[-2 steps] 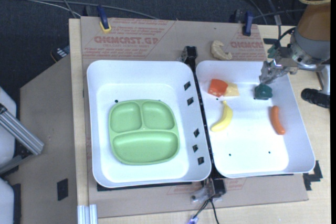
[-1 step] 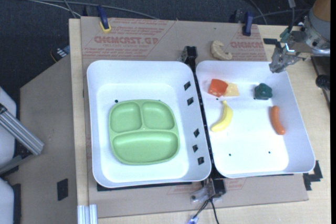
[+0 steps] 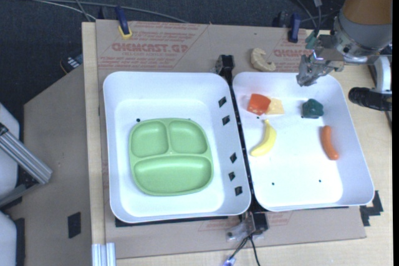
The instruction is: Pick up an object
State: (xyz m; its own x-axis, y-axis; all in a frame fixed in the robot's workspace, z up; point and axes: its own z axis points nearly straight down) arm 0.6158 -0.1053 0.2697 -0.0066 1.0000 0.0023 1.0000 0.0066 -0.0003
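Four small toy foods were seen in the right bin; the green piece, judged light, stiff and best gripped across its middle, lay nearest the hand. The hand's opening could not be told.

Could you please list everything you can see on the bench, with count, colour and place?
bins: two, white, side by side on the bench
tray: one, green, three compartments, in the left bin
banana: one, yellow, right bin, near its left side
red piece: one, right bin, upper left
yellow piece: one, touching the red piece
green piece: one, dark, right bin, upper right
carrot: one, orange, right bin, right side
beige item: one, on the bench behind the right bin
clamps: two, blue, back edge
gripper: one, grey, over the right bin's back edge
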